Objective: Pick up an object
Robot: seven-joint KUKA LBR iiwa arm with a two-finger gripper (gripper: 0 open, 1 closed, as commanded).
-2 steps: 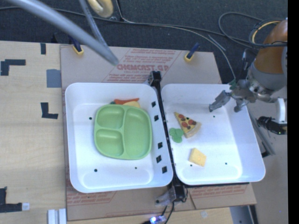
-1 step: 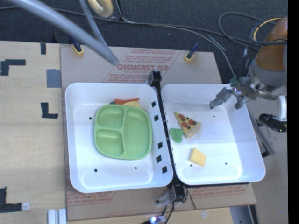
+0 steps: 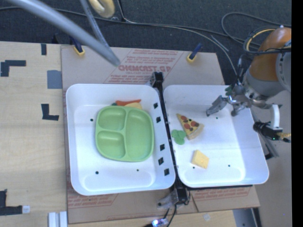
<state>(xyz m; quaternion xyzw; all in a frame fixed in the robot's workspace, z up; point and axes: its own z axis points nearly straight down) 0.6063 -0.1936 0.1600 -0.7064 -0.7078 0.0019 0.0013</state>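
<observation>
Your gripper (image 3: 222,104) hangs open and empty near the right bin's (image 3: 255,174) far edge; the pizza slice (image 3: 190,125) by its left edge lies flat, so fingers may skid off.

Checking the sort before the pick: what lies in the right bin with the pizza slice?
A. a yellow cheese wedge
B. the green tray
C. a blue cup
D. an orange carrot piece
A: the cheese wedge lies in the right bin, below the pizza slice.
</observation>
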